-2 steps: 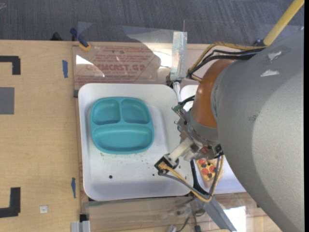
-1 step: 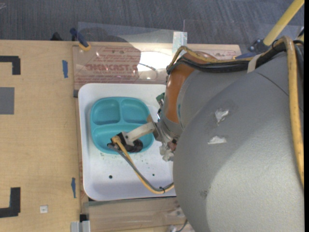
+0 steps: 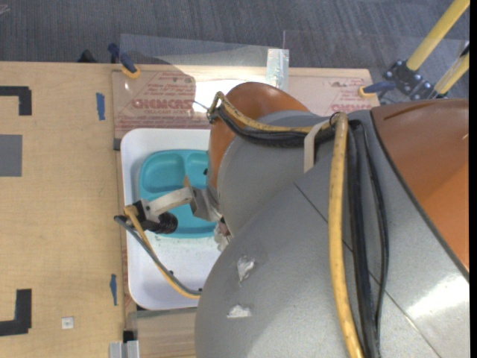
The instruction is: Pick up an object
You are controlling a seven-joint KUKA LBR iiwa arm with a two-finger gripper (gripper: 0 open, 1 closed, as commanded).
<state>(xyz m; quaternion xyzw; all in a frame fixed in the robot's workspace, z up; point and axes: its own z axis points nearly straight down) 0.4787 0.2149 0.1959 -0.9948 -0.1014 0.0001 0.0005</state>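
End effector [image 3: 206, 207] over teal tray [image 3: 161, 173] in white bin [image 3: 131, 149]; grip state: cannot tell.

Bulky grey arm [image 3: 298, 274], orange band [image 3: 436, 177], long yellow cable [image 3: 341, 237].

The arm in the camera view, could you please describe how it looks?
The arm is a bulky, smooth grey casing with rounded joints and an orange band near the wrist, plus a broad orange section further back. A yellow cable and black cables run along it.
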